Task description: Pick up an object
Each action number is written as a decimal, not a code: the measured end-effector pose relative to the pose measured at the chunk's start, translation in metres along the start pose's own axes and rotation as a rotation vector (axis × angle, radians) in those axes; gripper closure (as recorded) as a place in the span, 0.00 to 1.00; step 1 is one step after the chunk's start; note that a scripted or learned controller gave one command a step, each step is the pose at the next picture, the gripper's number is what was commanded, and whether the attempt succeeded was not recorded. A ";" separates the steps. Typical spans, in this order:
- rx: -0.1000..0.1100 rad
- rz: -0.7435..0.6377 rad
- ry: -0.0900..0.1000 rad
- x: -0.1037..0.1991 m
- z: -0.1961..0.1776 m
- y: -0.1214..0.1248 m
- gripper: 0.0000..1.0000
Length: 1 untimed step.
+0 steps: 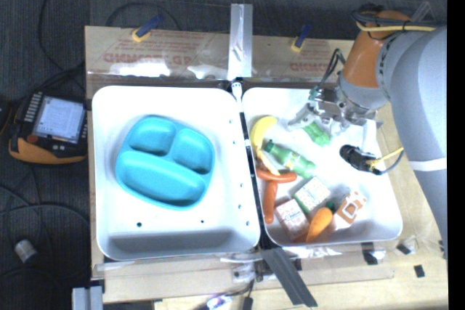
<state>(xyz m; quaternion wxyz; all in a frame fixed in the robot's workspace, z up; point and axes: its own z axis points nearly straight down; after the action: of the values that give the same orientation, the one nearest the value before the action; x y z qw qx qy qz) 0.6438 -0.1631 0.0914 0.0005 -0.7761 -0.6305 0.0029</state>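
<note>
My gripper hangs over the far part of the right bin, coming in from the right. A small green object lies directly under it, touching or nearly touching; whether it is gripped is unclear. Nearer the bin's left wall sit a yellow fruit and a green bottle. Toward the front are orange sausages, a green-and-white box, a small pink box, a carrot and a white-and-orange carton.
The left bin holds a blue divided plate. A raised divider separates the two bins. A handheld device lies off the bench at the left.
</note>
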 end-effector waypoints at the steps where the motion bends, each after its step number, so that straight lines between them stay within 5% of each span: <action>1: 0.009 0.005 -0.003 -0.001 -0.005 -0.001 1.00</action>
<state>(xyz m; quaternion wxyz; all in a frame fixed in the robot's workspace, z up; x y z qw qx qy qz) 0.6424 -0.1634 0.0966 0.0031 -0.7778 -0.6285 0.0069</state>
